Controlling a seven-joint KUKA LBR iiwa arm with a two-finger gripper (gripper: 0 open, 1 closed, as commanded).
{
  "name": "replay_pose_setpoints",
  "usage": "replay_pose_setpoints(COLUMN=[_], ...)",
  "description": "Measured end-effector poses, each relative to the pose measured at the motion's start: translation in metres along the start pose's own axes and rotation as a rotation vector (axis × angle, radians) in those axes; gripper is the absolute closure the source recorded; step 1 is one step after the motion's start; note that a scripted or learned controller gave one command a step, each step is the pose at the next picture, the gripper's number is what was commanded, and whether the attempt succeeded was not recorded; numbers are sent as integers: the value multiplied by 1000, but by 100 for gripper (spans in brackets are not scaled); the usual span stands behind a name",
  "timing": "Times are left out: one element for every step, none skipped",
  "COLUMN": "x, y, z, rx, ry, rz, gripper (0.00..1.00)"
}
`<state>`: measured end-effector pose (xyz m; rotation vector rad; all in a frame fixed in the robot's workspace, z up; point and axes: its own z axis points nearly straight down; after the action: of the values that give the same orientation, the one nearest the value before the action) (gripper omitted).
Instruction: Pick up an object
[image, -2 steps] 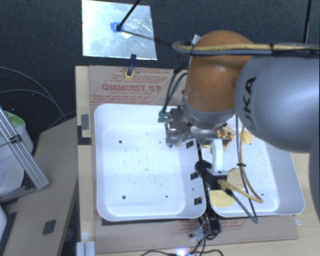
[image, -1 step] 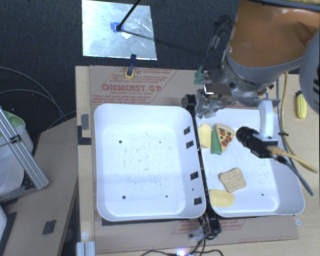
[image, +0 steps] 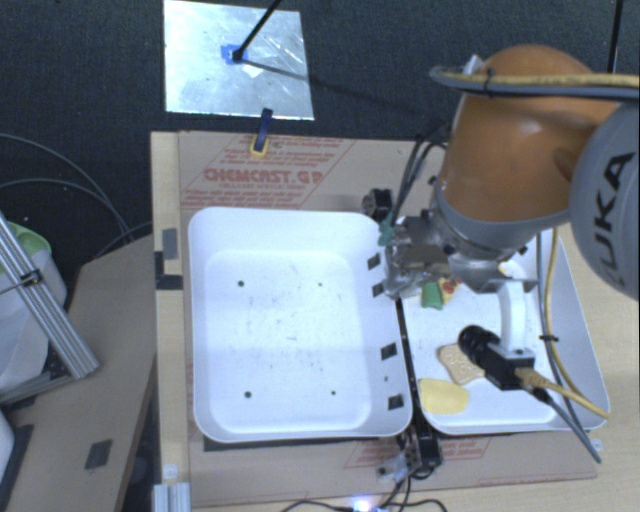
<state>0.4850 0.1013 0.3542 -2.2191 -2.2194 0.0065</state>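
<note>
I see the right bin (image: 490, 405) holding a flat yellow piece (image: 443, 397) near its front edge, a tan cracker-like piece (image: 460, 362) just behind it, and a small green piece (image: 432, 294) farther back. The gripper (image: 405, 265) hangs just beside the green piece, at the wall shared with the left bin (image: 290, 330). I cannot tell whether it is open or closed.
</note>
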Motion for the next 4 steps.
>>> replay_pose_setpoints(x=[-51,-108,-55,-9], y=[2,2,2,1], z=[-17,-61,-99,3], rx=[-10,-13,-12,2], ry=[0,0,3,1], rz=[3,4,-9,-8], gripper=[100,100,100,100])
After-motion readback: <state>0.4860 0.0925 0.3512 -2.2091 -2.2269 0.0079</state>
